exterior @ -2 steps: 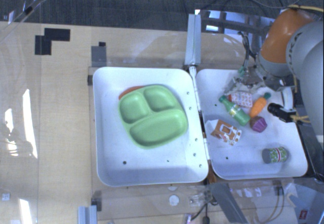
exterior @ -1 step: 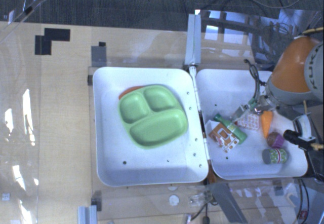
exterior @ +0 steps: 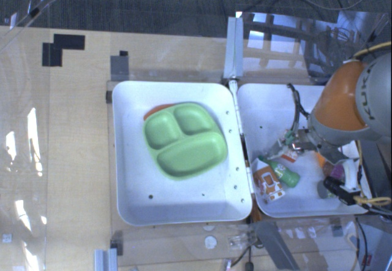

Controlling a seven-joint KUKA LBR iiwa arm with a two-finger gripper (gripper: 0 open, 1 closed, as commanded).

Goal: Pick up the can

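Grey pincer is hovering just above a green bottle; its grip I cannot tell.

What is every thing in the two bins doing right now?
Green plate: lying flat in the left bin, right way up, with something orange peeking out at its back edge.
Green bottle: lying on its side in the right bin.
Orange and white carton: lying flat beside the bottle.
Arm: reaching over the right bin.
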